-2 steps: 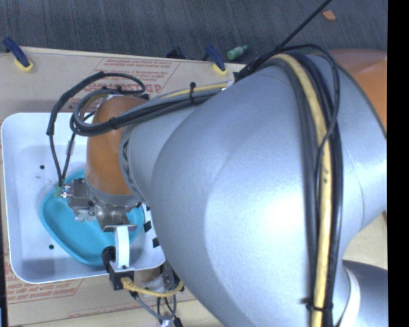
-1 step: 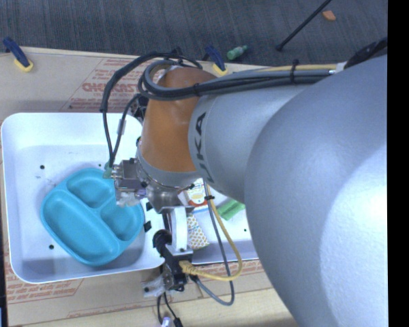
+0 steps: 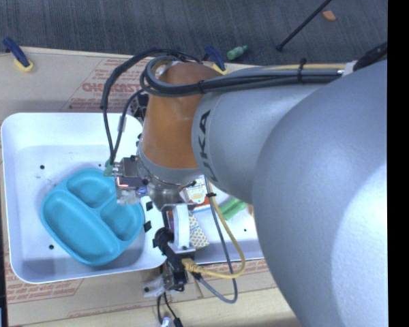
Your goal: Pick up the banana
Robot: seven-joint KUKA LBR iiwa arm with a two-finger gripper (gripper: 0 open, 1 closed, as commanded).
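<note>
In the left bin (image 3: 17, 182), a blue divided tray (image 3: 88, 213) lies.

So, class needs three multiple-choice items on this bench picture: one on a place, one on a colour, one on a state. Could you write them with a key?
1. Where does the divided tray lie?
A. in the left bin
B. on the floor
C. on top of the arm

2. What colour is the band above the arm's wrist?
A. green
B. orange
C. purple

3. How does the tray lie?
A. flipped over
B. standing on edge
C. open side up

Key:
1 A: the divided tray rests inside the left bin.
2 B: the band on the arm is orange.
3 C: its hollow compartments face the camera.
</note>
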